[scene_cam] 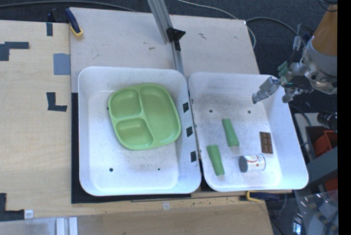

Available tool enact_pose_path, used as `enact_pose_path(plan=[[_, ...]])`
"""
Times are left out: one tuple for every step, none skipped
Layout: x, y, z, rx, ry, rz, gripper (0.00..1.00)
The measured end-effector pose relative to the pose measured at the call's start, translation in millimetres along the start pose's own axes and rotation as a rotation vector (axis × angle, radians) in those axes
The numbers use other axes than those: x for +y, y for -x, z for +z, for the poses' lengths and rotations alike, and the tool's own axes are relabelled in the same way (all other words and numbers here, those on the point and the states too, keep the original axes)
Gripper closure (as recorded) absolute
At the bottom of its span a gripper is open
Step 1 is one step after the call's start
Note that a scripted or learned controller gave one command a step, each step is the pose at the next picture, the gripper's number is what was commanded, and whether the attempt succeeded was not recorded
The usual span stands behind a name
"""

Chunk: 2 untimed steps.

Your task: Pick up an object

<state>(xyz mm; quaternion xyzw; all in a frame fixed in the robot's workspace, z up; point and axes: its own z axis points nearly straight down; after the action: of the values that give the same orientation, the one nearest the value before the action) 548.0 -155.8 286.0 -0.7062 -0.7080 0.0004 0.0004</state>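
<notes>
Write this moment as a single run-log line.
end effector: above right bin's far right corner, holding nothing | right white bin: two green sticks, brown bar, small can | left white bin: green divided plate

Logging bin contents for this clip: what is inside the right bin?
The right bin holds two green sticks, a brown block and a small can. Nothing there looks covered.

bench point(137, 36) with two white bins point(90, 119)
</notes>
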Motion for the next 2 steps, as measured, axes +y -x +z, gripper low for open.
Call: enact_pose_path(plan=[[0.0,0.1,-0.1,0.0,0.0,0.0,0.0],[8.2,-0.7,48.5,0.0,-0.005,0.001,0.0]])
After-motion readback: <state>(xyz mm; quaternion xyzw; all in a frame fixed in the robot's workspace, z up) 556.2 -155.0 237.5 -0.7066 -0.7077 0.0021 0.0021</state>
